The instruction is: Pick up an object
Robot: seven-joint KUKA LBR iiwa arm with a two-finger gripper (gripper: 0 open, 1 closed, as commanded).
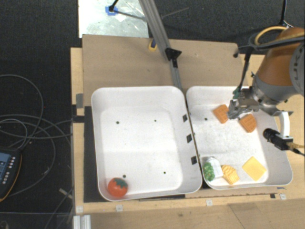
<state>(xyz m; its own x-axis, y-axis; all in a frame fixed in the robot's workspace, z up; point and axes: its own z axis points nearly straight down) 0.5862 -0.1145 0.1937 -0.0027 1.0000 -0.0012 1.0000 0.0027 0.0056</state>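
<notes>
From the overhead camera I find the gripper low over the far part of the right bin, between two orange-brown biscuit-like pieces, one just to its left and one just to its right; I cannot tell how it is set or whether it has hold of either. That right bin also holds, along its near edge, one green-and-white item, one waffle-patterned yellow piece touching it and one plain yellow block, making five objects. The left bin holds one red tomato in its near-left corner, and I read no writing on anything.
</notes>
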